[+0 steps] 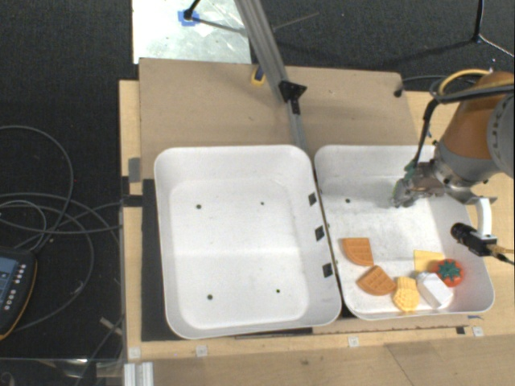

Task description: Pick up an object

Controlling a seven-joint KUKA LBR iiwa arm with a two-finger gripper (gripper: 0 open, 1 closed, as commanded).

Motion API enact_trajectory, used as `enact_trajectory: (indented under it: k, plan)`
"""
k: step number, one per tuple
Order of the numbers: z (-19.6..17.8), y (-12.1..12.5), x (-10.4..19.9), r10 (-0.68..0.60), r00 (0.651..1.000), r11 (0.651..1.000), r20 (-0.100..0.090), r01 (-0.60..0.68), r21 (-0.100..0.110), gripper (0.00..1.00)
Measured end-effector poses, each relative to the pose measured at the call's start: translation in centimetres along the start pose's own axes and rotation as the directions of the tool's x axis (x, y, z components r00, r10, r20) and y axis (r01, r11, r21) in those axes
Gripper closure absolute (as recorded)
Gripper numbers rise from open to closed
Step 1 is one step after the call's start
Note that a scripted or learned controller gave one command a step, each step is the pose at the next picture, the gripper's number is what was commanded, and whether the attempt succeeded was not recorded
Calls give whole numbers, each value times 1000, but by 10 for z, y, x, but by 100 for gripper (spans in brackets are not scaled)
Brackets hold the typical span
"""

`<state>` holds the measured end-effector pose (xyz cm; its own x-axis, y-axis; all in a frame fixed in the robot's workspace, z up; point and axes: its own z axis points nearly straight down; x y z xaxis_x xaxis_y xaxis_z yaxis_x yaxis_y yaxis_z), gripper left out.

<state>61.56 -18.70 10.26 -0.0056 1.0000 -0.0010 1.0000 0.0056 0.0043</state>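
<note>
Altogether six toy foods (406, 280), two bins (233, 240).

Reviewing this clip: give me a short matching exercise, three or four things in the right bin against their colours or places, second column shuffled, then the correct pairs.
Things:
1. gripper
2. tomato toy
3. white block
4. waffle piece

Descriptions:
A. yellow, near the bin's front rim
B. red with a green top
C. over the bin's bare rear part
D. pale, between the yellow waffle and the red toy

Pairs: 1-C, 2-B, 3-D, 4-A
</note>
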Motion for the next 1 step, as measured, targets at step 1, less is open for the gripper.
enact_trajectory:
  k: [1]
  plan:
    - [-46,4,7,-1,1000,1000,0,1,-2,100]
